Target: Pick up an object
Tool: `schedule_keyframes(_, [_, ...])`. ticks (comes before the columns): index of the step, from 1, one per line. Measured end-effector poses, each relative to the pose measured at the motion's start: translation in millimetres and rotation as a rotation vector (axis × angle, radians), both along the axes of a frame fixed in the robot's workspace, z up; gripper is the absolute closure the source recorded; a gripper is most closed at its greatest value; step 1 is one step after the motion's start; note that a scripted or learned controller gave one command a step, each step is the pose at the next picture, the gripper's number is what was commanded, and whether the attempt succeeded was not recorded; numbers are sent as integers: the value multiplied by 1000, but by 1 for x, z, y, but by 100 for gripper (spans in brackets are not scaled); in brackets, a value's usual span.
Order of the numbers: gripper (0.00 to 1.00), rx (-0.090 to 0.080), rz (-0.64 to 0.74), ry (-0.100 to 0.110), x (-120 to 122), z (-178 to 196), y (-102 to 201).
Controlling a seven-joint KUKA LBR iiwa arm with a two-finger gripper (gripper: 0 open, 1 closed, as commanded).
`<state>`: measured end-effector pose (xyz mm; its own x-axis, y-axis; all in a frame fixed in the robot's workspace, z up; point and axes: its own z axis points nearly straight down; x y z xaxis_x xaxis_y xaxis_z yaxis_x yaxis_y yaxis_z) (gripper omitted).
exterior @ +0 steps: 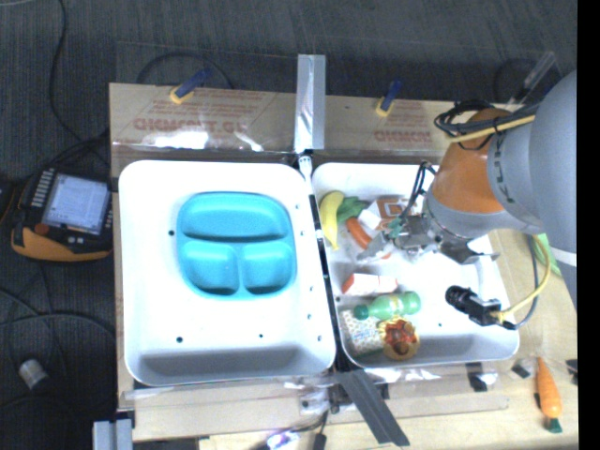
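1. Far left, off the bench, you've got a handheld screen unit [67, 210] lying on the dark floor.
2. Next comes the left bin [150, 345], and a blue divided tray [235, 243] sits flat in its middle.
3. Over the divider, in the right bin [487, 345], a banana [330, 216] lies against the left wall, a carrot [359, 232] just beside it.
4. Lower down there's a green bottle [386, 305] on its side, a red-and-yellow toy [400, 337] near the front wall.
5. The gripper [405, 234] hangs low over the bin's upper middle, by a small white-and-red box [389, 208].
6. Fingers? You cannot tell from this angle.
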<state>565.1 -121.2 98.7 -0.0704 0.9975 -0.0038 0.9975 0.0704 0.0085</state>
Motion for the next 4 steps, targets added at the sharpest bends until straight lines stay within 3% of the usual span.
schedule_keyframes(1, [0, 1, 65, 1, 28, -9, 9])
schedule_keyframes(2, [0, -2, 53, 9, 67, 95, -28])
schedule_keyframes(3, [0, 1, -1, 13, 46, 11, 13])
schedule_keyframes(4, [0, 1, 7, 0, 27, -9, 3])
